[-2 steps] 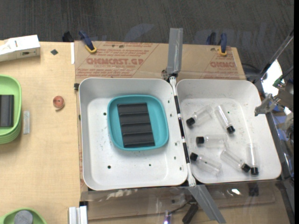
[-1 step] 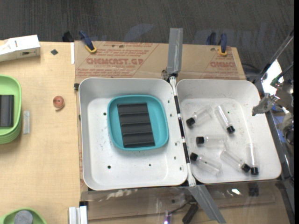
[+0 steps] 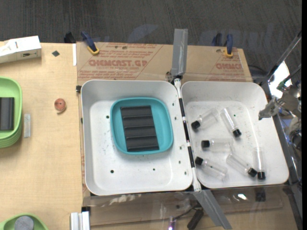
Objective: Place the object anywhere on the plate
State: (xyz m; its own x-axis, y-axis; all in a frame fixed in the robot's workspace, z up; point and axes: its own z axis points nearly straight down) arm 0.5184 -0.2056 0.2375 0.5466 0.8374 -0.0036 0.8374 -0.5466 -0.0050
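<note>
A square teal plastic plate [image 3: 141,126] bearing four black blocks sits in the left white bin [image 3: 96,176] on the light wooden table [image 3: 43,176]. Clear plastic vials with black caps [image 3: 230,121] lie scattered in the right white bin [image 3: 273,174], beside the plate's bin. The gripper [image 3: 268,110] hangs at that bin's right rim; I cannot tell its state.

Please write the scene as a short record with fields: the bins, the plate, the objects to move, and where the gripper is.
left bin: white, holds the teal plate
teal plate: square with rounded corners, a dark ribbed insert lies on it
right bin: white, holds the clear vials
clear vials: about six, with black caps, lying scattered on their sides
gripper: at the right bin's right rim, above the wall, apart from the vials
task state: no vial on the plate yet
</note>
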